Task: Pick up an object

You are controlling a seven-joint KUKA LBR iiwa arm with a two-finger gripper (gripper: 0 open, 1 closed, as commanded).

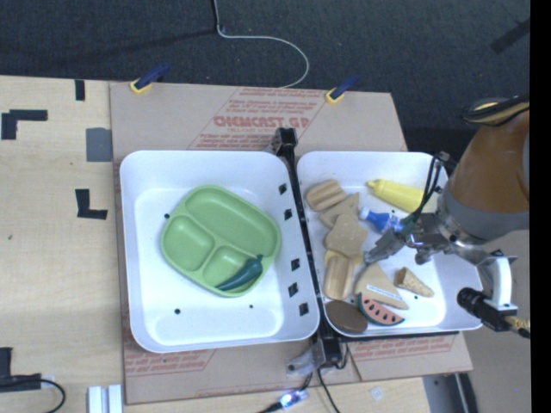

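Two shallow white bins sit side by side on a tabletop point(52, 231), resting on a sheet of cardboard point(250, 119). The left bin point(138, 256) holds a green divided plate point(215, 235) with a dark green toy pepper point(244, 274) lying on its near right edge.

The right bin point(426, 321) is crowded with toy food: several tan bread slices point(340, 231) at its left side, a yellow piece point(394, 194) at the far side, a small blue item point(377, 220) beside it, a watermelon slice point(381, 311), a brown disc point(347, 318) at the near edge, and a cheese wedge point(415, 282).

The arm reaches in from the right, and its end effector point(389, 243) hangs over the middle of the right bin, fingers slightly parted with nothing between them. The bread slices lie just to its left, the cheese wedge just nearer.
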